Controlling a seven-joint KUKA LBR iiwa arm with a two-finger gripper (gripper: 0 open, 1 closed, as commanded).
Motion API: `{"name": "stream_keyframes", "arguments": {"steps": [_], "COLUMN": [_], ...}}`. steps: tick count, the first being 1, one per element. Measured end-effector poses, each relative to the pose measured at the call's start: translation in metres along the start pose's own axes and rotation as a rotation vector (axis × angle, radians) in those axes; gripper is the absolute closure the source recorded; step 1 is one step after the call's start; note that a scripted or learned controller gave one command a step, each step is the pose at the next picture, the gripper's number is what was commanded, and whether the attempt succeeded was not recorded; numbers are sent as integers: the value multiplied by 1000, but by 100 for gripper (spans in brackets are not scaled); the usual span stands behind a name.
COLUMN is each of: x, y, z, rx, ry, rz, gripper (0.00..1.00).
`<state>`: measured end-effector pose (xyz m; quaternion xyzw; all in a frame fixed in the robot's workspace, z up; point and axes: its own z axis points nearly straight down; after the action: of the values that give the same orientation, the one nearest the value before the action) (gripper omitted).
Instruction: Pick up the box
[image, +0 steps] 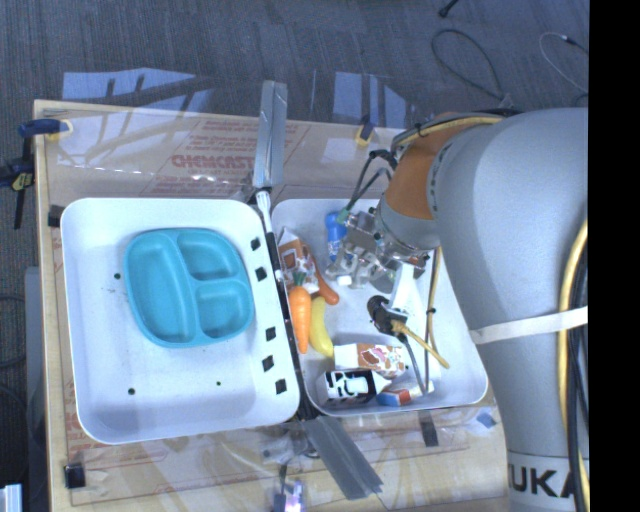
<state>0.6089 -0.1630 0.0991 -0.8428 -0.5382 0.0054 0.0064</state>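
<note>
the gripper (352, 262) is being held low over the right bin (462, 362), beside the carrot (299, 318) and apart from the box (372, 358) lying nearer the bin's front wall, so nothing is being gripped, and whether the jaws are apart cannot be told.

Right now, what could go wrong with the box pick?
1. The box lies near the right bin's front wall, packed against a black-and-white carton; fingers may catch the wrong item.
2. The gripper hangs over the bin's back, near a carrot and banana; descending here would miss the box.
</note>
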Motion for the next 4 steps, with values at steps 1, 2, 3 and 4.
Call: {"name": "stream_keyframes", "arguments": {"steps": [1,2,3,4], "x": [20,82,70,78], "y": [-92,-137,-182,-185], "z": [-105,-150,-135,-94], "rx": [-12,-13,-10,-10], "ry": [2,3,0,-1], "rz": [-29,11,99,-238], "gripper": [100,100,100,100]}}
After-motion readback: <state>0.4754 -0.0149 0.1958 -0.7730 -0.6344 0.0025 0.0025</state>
